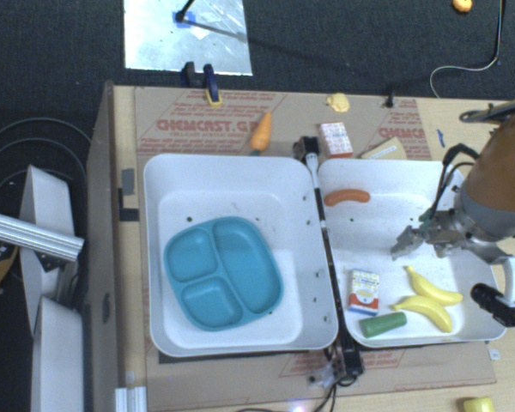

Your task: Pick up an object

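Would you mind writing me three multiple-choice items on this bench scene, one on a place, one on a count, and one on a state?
1. Where does the blue divided tray lie?
A. in the left bin
B. in the right bin
C. on the cardboard behind the bins

2. How many bananas lie in the right bin?
A. one
B. two
C. four

3. How does the gripper stand toward the objects?
A. it grips the green cylinder
B. it hangs over the right bin, clasping no object
C. it rests on the blue tray

Answers:
1. A, since the tray sits on the floor of the left bin.
2. B, since two yellow bananas lie side by side near the front right corner.
3. B, since the gripper is above bare bin floor, apart from the sausage, small carton and green cylinder.
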